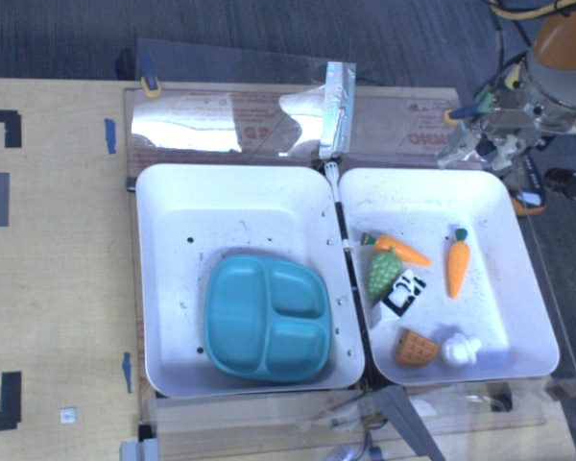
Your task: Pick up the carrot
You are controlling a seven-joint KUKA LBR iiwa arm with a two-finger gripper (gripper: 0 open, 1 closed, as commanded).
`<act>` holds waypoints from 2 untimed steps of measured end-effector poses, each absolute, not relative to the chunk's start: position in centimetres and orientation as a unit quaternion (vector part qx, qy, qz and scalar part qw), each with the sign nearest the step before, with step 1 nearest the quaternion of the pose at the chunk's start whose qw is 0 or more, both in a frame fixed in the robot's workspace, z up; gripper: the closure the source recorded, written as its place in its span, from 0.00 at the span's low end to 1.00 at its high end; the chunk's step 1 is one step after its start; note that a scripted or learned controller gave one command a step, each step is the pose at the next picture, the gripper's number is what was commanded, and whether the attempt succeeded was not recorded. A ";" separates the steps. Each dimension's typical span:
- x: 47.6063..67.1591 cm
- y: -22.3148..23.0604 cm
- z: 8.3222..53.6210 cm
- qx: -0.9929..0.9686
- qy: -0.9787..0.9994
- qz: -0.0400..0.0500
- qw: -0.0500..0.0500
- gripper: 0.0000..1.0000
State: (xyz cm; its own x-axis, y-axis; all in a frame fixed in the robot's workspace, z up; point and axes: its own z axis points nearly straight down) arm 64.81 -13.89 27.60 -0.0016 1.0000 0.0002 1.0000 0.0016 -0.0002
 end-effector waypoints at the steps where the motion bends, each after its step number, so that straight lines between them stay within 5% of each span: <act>1: 64.0 -14.3 8.8 -0.626 -0.780 -0.002 -0.003 0.00; 2: 57.3 -20.0 8.6 -0.653 -0.758 -0.001 -0.001 0.00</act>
State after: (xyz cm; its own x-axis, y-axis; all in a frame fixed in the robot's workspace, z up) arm 57.27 -20.03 8.64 -0.1482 0.9890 -0.0002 0.9890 0.1482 0.0017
